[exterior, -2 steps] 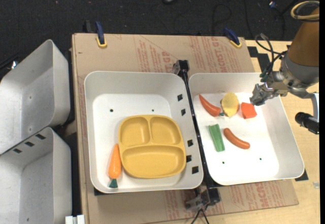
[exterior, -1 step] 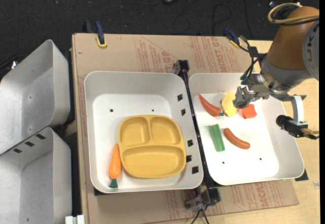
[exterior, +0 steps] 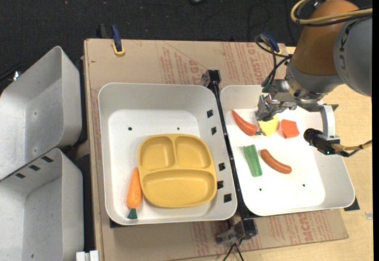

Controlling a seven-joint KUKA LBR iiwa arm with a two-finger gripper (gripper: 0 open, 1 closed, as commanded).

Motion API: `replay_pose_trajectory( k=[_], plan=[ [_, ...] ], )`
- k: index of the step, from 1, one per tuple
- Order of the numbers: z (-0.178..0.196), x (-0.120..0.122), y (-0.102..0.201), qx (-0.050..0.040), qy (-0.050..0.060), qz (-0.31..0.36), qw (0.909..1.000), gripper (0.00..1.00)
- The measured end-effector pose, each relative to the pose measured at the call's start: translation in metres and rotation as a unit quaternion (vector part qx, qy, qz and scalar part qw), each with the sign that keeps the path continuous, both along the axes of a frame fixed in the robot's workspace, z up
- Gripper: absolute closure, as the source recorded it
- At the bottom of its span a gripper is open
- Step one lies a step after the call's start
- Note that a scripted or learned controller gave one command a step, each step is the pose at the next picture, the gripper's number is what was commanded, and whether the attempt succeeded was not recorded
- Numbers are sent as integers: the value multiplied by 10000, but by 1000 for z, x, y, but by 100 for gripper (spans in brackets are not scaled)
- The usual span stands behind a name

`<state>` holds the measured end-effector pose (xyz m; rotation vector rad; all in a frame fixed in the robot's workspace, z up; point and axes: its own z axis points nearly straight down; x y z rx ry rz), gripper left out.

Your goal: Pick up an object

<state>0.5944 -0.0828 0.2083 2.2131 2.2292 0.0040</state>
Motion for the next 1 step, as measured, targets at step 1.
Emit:
replay_pose_trajectory(
  k=[1],
  plan=[
    [-6, -2, 54, 3, 17, 3, 10000, 100]
  ],
)
